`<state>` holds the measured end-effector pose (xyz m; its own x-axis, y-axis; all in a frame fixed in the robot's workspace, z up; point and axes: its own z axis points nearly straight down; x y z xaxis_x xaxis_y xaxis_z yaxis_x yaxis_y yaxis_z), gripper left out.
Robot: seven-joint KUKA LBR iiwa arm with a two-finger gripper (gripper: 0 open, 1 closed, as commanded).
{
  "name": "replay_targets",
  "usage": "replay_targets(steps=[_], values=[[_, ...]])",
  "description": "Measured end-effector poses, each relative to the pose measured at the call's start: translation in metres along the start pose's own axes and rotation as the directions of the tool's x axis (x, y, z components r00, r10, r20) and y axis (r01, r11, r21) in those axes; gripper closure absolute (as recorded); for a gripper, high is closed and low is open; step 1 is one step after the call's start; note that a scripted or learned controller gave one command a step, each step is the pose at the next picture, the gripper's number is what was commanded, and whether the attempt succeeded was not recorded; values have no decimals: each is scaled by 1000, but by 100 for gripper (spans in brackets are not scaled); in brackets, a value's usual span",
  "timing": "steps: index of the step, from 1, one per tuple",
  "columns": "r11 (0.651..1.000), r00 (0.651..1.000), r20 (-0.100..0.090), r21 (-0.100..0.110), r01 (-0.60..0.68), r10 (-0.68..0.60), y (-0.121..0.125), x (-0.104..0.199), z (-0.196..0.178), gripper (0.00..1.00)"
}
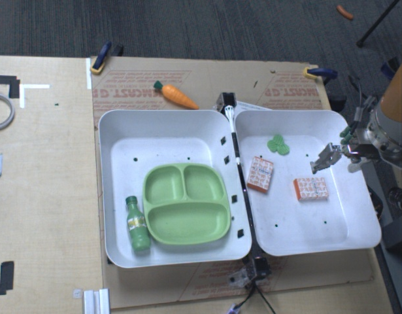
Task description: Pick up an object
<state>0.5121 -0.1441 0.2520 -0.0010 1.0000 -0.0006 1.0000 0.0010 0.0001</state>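
Pincer (326,158) hung over the right bin (357,237), fingers parted and gripping nothing, likely poised for a descent. Left bin (116,175) held a green divided plate (186,204) and green bottle (138,225). Nearest candidate, a small orange-patterned box (310,189), lay just below the pincer.

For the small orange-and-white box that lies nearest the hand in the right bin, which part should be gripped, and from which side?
Probably from straight above. The small box lies flat on the right bin floor, apart from the other box, so its side faces are free. Closing the hand across its shorter width looks the safest.
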Motion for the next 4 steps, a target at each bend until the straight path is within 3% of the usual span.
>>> replay_targets(steps=[1, 2, 3, 4], values=[[996, 996, -1, 0, 93, -93, -15, 14, 87, 0], [979, 979, 3, -6, 204, -204, 8, -3, 156, 0], [980, 980, 8, -12, 201, -201, 10, -4, 145, 100], [979, 980, 8, -12, 201, -201, 10, -4, 145, 0]])
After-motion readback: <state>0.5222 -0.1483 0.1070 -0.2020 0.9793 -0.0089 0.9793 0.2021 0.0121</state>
